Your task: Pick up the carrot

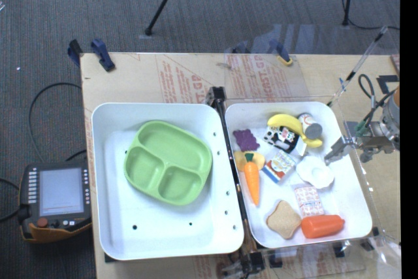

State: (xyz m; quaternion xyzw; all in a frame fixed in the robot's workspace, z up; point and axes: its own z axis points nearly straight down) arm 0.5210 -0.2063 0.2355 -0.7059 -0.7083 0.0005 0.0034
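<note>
Right, carrot [251, 181] lies in the right bin [358, 181], near its left wall, orange body pointing toward the front, green top at the back end. Nothing grips it. Just behind its top sits a yellow piece [245, 159], w/ a purple grape bunch [246, 138] a bit further back. To the carrot's right: a small red, white & blue carton [279, 165], then a white egg-like piece [315, 174]. Toward the back of the bin: a banana [292, 123], a black & white cow-print item [280, 135] touching it, and a small can [307, 125] beside the banana's right end. At the front: a slice of toast [283, 219], an orange-red block [321, 225] just right of it, and a printed packet [308, 200] between them & the egg piece.

Gripper [339, 150] is over the right edge of the right bin, well apart from the carrot, arm coming in from the right. Can't tell how far the fingers are spread; too small & blurred. Nothing seen between them.

Left bin [104, 140] holds a green divided plate [168, 162], three compartments, lying flat. Both bins rest on the surface [163, 75], a tan board w/ red print.
</note>
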